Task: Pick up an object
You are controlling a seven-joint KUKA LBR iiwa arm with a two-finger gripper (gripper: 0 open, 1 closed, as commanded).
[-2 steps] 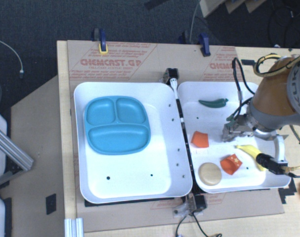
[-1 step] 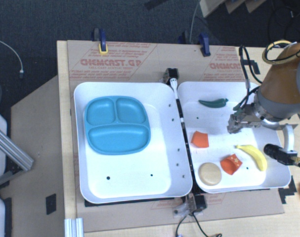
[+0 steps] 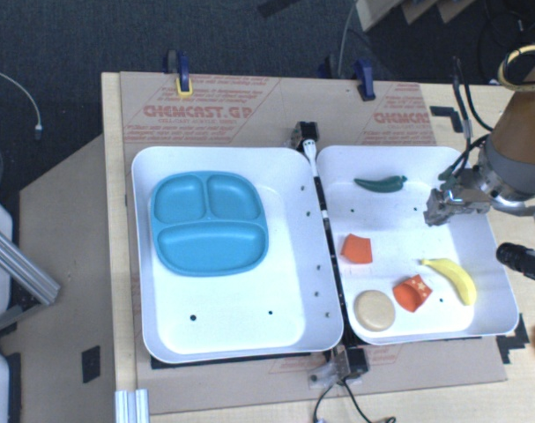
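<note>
Yellow banana (image 3: pixel 452 278) lies lower right in the right bin (image 3: pixel 408 159), just beside a red crumpled piece (image 3: pixel 413 293) and near a tan round disc (image 3: pixel 375 310); orange block (image 3: pixel 358 249) mid-bin, green pepper (image 3: pixel 382 183) upper. Gripper (image 3: pixel 443 208) hangs over the bin's right side, nothing seen in it, open or closed can't tell. Banana probably light, smooth, curved: grab across the middle. Blue divided plate (image 3: pixel 211 223) in the left bin

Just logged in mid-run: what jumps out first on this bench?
The big blue divided plate fills the upper left of the left bin. In the right bin lie bright toy foods: a yellow banana, an orange block and a green pepper. The pincer hangs over that bin's right side.
</note>
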